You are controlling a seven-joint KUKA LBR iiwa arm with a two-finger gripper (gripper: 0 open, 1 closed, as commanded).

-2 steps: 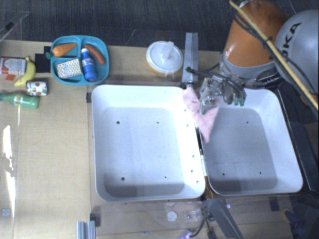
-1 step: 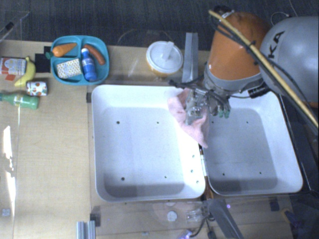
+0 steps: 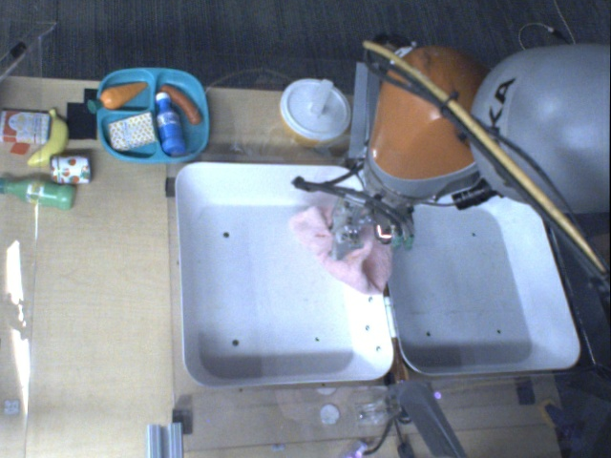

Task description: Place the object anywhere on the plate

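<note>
While hanging low over the pink cloth (image 3: 361, 267) by the right wall of the left bin (image 3: 239, 351), attempting the pick-up step with the gripper (image 3: 355, 235); being unable to tell whether it is gripping or open. Next, needing a firm pinch, a clean lift, then a carry far left to the blue divided plate (image 3: 201, 113) on the table (image 3: 86, 303), currently holding toy food (image 3: 124, 93). Leaving the right bin (image 3: 496, 351) alone.

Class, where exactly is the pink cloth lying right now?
The pink cloth lies in the left bin, against its right wall, directly under the gripper.
</note>
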